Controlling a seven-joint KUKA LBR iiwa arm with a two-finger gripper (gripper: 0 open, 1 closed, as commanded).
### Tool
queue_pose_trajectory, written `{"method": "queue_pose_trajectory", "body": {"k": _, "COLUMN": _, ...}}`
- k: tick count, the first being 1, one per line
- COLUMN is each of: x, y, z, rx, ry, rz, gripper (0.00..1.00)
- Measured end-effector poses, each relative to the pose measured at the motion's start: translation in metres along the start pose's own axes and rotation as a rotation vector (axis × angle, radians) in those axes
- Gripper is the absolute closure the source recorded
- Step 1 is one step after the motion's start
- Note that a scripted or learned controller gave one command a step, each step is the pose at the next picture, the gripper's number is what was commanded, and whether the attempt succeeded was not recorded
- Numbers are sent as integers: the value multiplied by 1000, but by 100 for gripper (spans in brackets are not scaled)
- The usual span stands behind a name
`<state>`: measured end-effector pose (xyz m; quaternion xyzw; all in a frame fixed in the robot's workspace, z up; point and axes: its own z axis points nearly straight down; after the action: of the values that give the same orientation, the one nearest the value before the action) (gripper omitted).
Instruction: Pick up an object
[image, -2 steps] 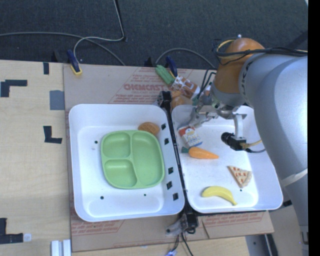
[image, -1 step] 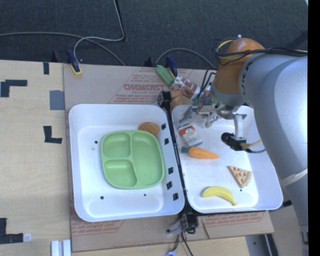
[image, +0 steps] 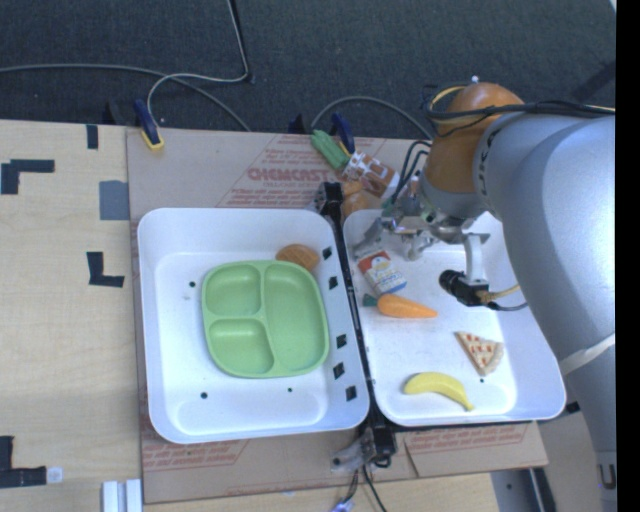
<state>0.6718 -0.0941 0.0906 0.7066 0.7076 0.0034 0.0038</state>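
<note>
Gripper (image: 405, 228) low at right bin's (image: 520, 400) far end, finger state can't tell. Carton (image: 380, 272) sits just below-left of it, carrot (image: 405, 307) beyond, long axis lying left-right across bin.

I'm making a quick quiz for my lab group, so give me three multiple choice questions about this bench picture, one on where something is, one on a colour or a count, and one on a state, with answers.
1. Where does the green divided plate lie?
A. in the left bin
B. in the right bin
C. on the cardboard outside the bins

2. What colour is the carrot?
A. purple
B. orange
C. white

3. How does the banana lie?
A. lifted in the claw
B. on the green plate
C. flat on the right bin's floor, apart from the pizza slice

Answers: 1 A, the plate sits left of the divider. 2 B, it is orange with a green tip. 3 C, it rests near the front wall, with bare floor between it and the slice.
</note>
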Motion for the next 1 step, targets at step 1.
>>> {"method": "queue_pose_trajectory", "body": {"k": 1, "x": -1, "y": 0, "z": 0, "rx": 0, "ry": 1, "rz": -1, "gripper": 0}}
